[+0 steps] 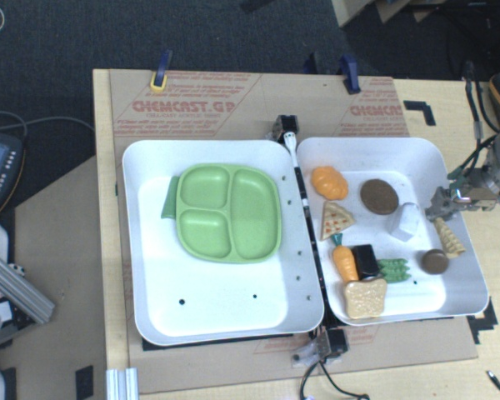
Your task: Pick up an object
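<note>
- You get even, fairly bright overhead light, with the two white bins (142, 248) close to washed out.
- Shadows are soft and short: a faint one hugs the green plate (229, 212) toward 9 o'clock.
- The dark carpet (83, 23) at 12 o'clock stays dim and grainy.
- Focus is soft throughout; the red print on the cardboard (183, 98) reads only roughly.
- Toward 3 o'clock the gripper (450, 202) looks smeared and the small food items lack fine detail.
</note>
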Robot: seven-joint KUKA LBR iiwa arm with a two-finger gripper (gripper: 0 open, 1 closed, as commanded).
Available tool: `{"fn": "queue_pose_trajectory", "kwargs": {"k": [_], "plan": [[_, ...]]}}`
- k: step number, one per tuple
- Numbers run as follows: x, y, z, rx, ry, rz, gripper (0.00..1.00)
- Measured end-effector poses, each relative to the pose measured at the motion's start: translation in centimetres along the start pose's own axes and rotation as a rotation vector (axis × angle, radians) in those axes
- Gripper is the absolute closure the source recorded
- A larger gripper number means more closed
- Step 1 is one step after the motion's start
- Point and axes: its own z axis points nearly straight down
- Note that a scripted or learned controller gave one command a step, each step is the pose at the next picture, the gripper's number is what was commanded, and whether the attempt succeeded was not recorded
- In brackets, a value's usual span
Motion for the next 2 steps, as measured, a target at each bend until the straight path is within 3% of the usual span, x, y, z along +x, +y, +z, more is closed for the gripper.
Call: {"fn": "queue_pose_trajectory", "kwargs": {"k": [1, 2], "plan": [[0.0, 0.1, -0.3, 0.005, 0.002, 0.000, 1.00], [4.3, -0.5, -0.7, 0.009, 0.006, -0.003, 1.00]]}}
